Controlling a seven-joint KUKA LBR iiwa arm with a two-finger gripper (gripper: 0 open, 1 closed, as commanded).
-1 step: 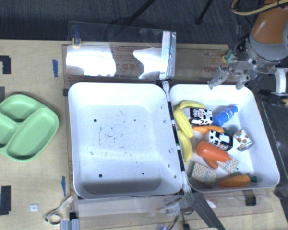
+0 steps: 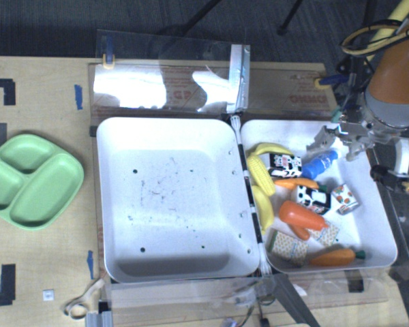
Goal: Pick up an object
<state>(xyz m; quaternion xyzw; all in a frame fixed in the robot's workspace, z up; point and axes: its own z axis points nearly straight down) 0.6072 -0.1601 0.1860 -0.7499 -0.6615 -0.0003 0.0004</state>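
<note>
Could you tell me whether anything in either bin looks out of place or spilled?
Nothing has spilled. The toys, among them the corn cob and blue bottle, lie jumbled in the right bin.

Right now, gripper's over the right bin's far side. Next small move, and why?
Probably a short descent toward the blue plastic bottle. The gripper hangs just above it near the right white bin's far edge, with nothing seen between its fingers. The bottle lies on top of the pile, beside the yellow banana.
</note>
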